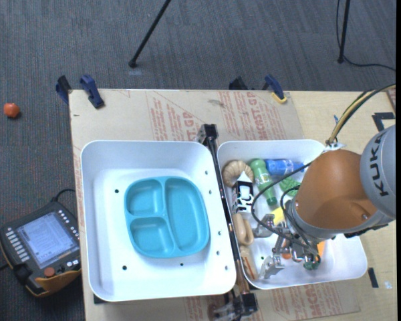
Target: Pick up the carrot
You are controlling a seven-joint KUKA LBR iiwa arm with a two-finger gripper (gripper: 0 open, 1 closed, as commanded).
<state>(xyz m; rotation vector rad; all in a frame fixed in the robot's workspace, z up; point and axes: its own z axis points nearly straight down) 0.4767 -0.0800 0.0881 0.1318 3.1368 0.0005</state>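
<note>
Even, moderately bright light from above gives only soft shadows inside the white bins (93, 179), a slight sheen on the arm's orange band (331, 189), and the picture is a little grainy.

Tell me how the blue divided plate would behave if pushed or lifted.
The blue divided plate looks like moulded plastic, so probably stiff and light. Lying flat on the smooth floor of the left bin, it would likely slide rather than tip or roll. Its low rim may be hard to pinch.

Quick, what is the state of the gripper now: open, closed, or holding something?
Gripper: low in the right bin among the clutter; open, closed or holding anything cannot be told.
</note>
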